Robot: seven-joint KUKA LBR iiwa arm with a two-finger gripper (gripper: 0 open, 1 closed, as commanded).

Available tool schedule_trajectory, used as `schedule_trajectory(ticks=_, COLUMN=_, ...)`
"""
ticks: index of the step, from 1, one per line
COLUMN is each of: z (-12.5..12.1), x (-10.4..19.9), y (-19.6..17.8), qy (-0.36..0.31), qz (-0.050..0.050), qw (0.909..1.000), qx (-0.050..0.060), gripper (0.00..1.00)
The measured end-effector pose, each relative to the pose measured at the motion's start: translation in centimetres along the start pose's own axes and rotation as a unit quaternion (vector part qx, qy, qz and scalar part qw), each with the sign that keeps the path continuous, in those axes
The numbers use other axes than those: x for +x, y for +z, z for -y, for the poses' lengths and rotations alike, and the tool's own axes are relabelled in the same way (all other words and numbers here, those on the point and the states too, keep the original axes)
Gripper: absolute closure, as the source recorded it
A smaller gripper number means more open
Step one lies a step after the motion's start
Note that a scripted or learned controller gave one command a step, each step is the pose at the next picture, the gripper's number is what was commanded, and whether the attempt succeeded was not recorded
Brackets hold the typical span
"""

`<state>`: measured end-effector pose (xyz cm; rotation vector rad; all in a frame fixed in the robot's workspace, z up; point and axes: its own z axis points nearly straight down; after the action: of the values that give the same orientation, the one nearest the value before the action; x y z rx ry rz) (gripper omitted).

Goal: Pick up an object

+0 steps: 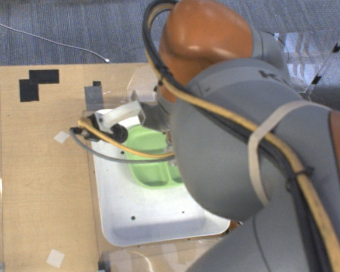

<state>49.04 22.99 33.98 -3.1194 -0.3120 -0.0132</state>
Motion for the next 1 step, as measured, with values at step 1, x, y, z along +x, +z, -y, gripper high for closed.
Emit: schedule_trajectory(ticks=1, z=0.47, x=-0.38, y=8.65, qy=-0.002, qz=0.006, qw=1.0000, qx=-0.004, gripper=1.00)
